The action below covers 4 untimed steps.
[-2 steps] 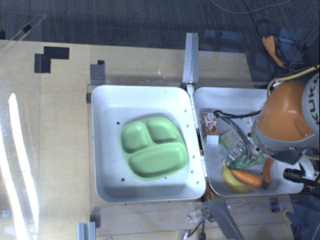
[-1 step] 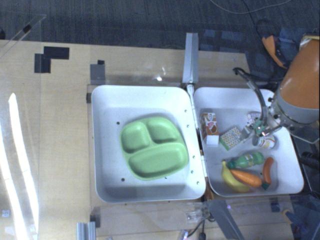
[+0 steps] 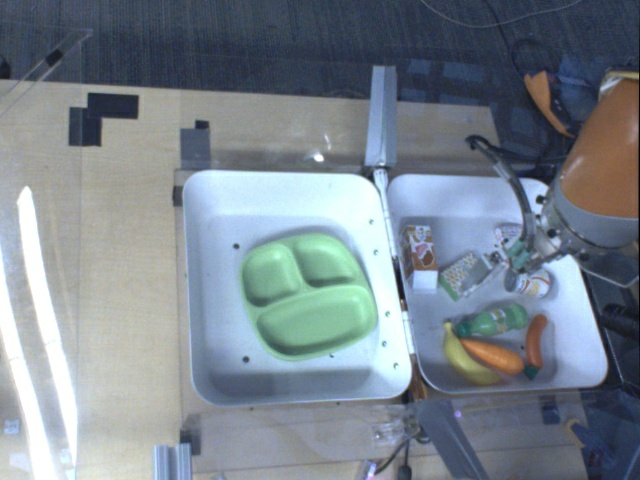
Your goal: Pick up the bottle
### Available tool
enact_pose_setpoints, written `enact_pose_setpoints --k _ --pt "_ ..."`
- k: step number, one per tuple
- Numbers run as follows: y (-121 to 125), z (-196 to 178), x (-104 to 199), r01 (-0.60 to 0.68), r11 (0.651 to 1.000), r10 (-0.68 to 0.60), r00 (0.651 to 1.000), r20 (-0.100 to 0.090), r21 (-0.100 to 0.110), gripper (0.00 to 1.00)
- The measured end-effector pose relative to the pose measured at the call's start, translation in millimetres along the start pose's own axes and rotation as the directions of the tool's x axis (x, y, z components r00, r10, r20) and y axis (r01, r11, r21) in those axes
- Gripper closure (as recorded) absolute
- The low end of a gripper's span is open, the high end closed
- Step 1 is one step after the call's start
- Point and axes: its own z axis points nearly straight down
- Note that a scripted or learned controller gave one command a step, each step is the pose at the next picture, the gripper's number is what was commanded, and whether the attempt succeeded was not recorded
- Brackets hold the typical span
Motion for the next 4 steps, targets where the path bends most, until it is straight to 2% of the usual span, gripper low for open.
enact_pose_setpoints --k 1,2,3,4 --pt "-9 94 -15 0.095 0.995 -0.095 0.995 -0.003 0.003 0.00" --pt "-21 159 -38 0.145 0.989 -0.145 0.989 -0.004 0.003 0.00" --pt "-18 148 -39 0.147 0.989 -0.147 0.989 0.000 -0.002 1.00" --pt "-18 148 -39 0.147 0.989 -0.147 0.989 0.000 -0.002 0.00"
